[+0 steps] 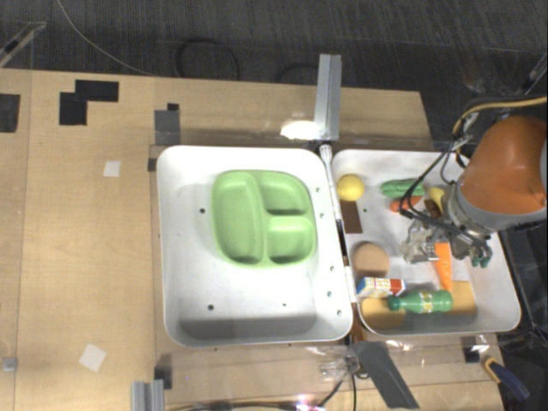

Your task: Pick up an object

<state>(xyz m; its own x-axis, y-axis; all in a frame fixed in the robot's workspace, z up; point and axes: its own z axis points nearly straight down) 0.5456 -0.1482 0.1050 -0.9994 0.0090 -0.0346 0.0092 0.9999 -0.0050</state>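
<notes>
My gripper [420,248] hangs low over the middle of the right bin [505,302], under the grey wrist with its orange band [512,165]. An orange carrot [443,264] lies just to its right, partly under the wrist. To its left sits a brown rounded lump [370,257]. A green bottle [425,300] lies on its side in front of the gripper, on a tan block [462,299]. A green vegetable [399,187] and a yellow ball [348,187] lie at the back. Nothing is visibly held between the fingers.
A dark brown bar [350,217] lies along the right bin's left wall, and a small white and red packet [379,286] sits by the bottle. The left bin [184,306] holds a green divided plate [263,217]. Cables [437,171] trail over the bin's back.
</notes>
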